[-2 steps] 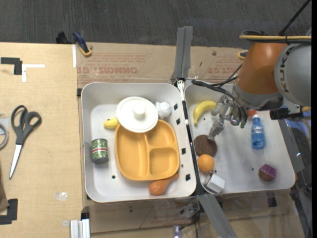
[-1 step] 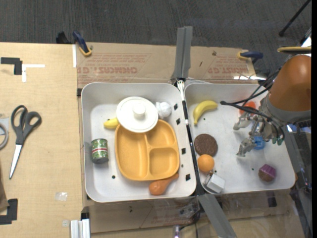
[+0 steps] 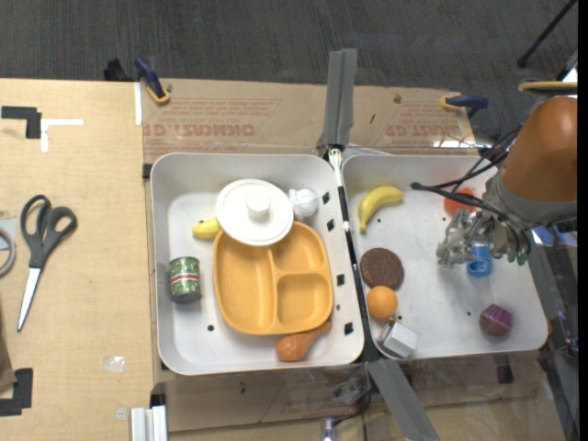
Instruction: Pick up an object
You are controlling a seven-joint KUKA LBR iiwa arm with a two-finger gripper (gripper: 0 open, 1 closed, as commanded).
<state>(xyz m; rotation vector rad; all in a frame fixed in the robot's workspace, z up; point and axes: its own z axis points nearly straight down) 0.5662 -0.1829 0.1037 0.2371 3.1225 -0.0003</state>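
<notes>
The bench [image 3: 73, 338] carries two white bins side by side, the left bin [image 3: 175, 177] and the right bin [image 3: 432, 338], with a grey divider [image 3: 340, 90] rising between them at the far side. The arm [image 3: 547, 154], grey with its orange band, hangs over the right bin's right part.

In the left bin the biggest thing is an orange tray [image 3: 273, 288] with three compartments. A round white lid [image 3: 254, 211] overlaps the tray's far-left corner. A yellow piece [image 3: 206, 230] sticks out just left of the lid, and a small white lump [image 3: 304, 201] sits just right of it. A green can [image 3: 185, 278] stands left of the tray, apart from it. An orange-brown lump [image 3: 296, 346] lies against the tray's near edge.

In the right bin a banana [image 3: 378, 202] lies near the far-left corner. A brown disc [image 3: 381, 268] lies below it, with an orange ball [image 3: 381, 301] just beside the disc on the near side and a grey-white block [image 3: 398, 339] at the near-left corner. A red thing [image 3: 459, 200] shows partly under the arm's cables. A purple ball [image 3: 496, 320] rests near the right wall.

The gripper [image 3: 470, 244] points down into the right bin; blur and clutter make it impossible to tell how wide it stands. A small blue thing [image 3: 479, 263] lies right at its tip; whether it is gripped is unclear.

On the bench, left of the bins, lie scissors [image 3: 39, 246].
</notes>
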